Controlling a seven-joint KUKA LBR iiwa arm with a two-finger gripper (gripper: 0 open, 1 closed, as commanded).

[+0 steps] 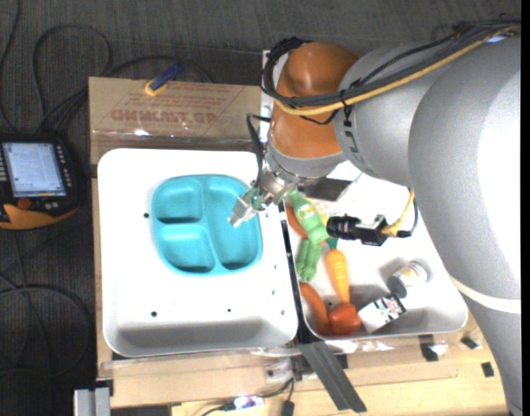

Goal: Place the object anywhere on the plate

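Observation:
A turquoise plate (196, 228) with three compartments lies in the left white bin (135, 310). My gripper (247, 210) hangs over the plate's right rim, by the upper right compartment, reaching down from the orange-banded wrist. A small greenish patch shows close to the gripper's tip at its upper right; whether it is a held object is too small to tell. The plate's compartments look bare.
The right bin (447, 306) holds green toy vegetables (310, 224), an orange carrot (337, 271), red-orange pieces (334, 315), a small jar (408, 276) and a black-and-white object (384, 310). The large grey arm covers that bin's far side. A teach pendant (29, 176) lies on the floor at the left.

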